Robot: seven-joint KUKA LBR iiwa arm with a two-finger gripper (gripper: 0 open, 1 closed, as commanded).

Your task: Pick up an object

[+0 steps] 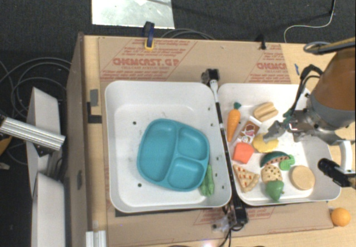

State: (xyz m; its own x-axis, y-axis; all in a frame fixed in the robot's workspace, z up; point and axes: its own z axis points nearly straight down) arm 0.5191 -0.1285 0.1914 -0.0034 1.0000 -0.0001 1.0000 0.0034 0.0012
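Fingers [273,131] of the gripper [272,134] hang just above a yellow toy food piece [265,143] in the right bin [320,193]; whether they are parted or closed I cannot tell. Around it lie a carrot [233,122], bread roll [265,111], orange block [243,153], pizza slice [245,177] and cookie [302,177]. Left bin [119,129] holds a blue divided tray [172,154].

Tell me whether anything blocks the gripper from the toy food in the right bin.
Nothing visible does. The gripper hangs directly above the right bin, right over the yellow piece, with the bread and carrot lying open beside it.
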